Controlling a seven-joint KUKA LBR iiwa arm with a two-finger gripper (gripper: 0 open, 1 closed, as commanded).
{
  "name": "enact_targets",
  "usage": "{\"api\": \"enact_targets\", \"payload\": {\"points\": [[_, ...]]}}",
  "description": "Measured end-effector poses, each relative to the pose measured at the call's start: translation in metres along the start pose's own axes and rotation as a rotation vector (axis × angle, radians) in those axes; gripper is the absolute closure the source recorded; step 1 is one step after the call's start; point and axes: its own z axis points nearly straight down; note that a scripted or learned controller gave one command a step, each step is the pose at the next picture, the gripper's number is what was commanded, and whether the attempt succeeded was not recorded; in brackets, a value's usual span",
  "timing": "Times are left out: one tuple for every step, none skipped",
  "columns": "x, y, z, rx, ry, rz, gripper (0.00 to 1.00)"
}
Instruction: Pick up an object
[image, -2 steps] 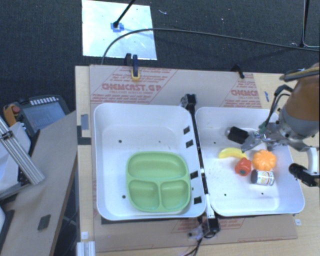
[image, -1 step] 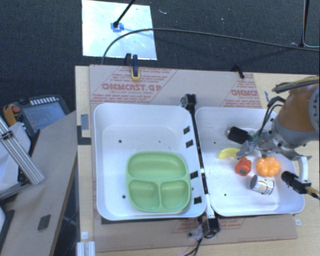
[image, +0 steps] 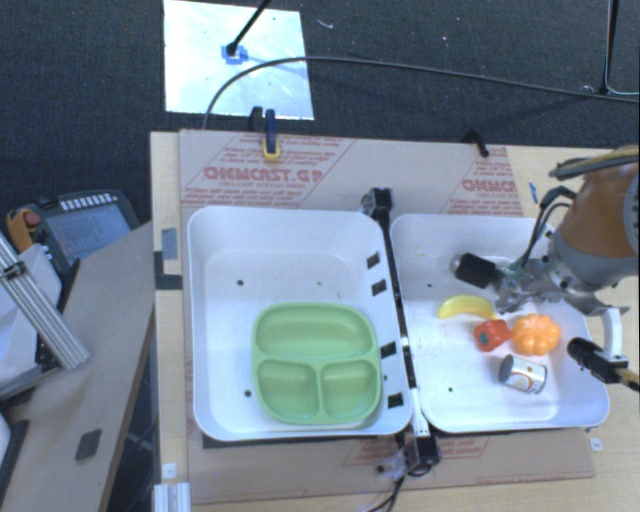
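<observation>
My claw (image: 512, 290) hung low over the right bin (image: 430, 330), near its centre and just above the banana (image: 466, 306); whether it was released or clenched could not be determined. The banana lay mid-bin, with the red piece (image: 491, 335), the orange fruit (image: 535, 334) and the small can (image: 523, 375) clustered toward the bin's right wall. I judged the banana light, rigid, smooth plastic, liable to slip. The recommended hold was across its narrow middle, clear of its neighbours.
</observation>
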Motion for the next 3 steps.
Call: {"api": "enact_targets", "payload": {"points": [[0.002,0.002,-0.043,0.001,0.001,-0.001,1.00],[0.001,0.004,-0.093,-0.002,0.000,-0.002,1.00],[0.045,0.009,-0.092,0.002,0.003,-0.006,1.00]]}}
